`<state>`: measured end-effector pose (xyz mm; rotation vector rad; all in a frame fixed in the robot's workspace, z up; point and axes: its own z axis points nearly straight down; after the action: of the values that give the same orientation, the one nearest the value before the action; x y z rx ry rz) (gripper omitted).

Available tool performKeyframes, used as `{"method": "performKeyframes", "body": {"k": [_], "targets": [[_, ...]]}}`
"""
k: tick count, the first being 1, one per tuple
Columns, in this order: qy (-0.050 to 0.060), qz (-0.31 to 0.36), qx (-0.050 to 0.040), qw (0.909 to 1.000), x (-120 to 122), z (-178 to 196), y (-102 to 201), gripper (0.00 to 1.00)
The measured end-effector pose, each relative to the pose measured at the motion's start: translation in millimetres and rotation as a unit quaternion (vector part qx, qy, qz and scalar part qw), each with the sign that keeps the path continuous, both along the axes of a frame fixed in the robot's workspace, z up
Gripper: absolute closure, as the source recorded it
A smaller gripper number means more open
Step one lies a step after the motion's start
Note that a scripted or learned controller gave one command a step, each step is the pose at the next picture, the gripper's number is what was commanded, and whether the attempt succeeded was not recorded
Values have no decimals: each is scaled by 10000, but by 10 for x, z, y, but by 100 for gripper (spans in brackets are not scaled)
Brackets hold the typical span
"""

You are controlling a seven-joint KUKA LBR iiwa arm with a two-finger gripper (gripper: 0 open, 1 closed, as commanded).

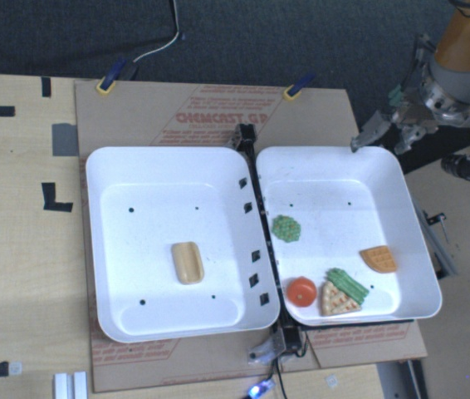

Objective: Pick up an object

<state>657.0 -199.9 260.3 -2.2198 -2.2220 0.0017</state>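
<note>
1. Presently, the arm (459,36) stands at the upper right of the scene, its orange band uppermost, with the tool (384,135) hanging just beyond the far right corner of the right bin (335,169).
2. The tool's two fingers are spread apart. One fingertip (359,142) lies close to the bin's far rim, the other beside it to the right. Nothing is between them.
3. The left bin (119,173) holds one item: a tan bread roll (188,263), lying lengthwise near the middle of the bin floor, slightly toward the near side.
4. The right bin holds five items, all well apart from the tool.
5. A green, bumpy lump resembling broccoli (286,228) rests near the bin's left wall, about midway along it.
6. A red tomato (301,291) sits at the near left corner.
7. A pale wedge with a grid pattern, like a waffle piece (335,300), lies just right of the tomato.
8. A green ridged piece (348,283) lies across the wedge's upper right edge, touching it.
9. An orange wedge (379,258) rests near the right wall, apart from the others.
10. Both bins sit side by side on a cardboard sheet (210,115) laid over the bench (19,248).
11. A white cable (164,36) trails over the dark surface beyond the bench.
</note>
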Motion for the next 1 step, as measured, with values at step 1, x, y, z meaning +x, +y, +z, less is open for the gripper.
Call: {"method": "performKeyframes", "body": {"k": [1], "targets": [[48,16,16,10000,94,-1221,406,0]]}}
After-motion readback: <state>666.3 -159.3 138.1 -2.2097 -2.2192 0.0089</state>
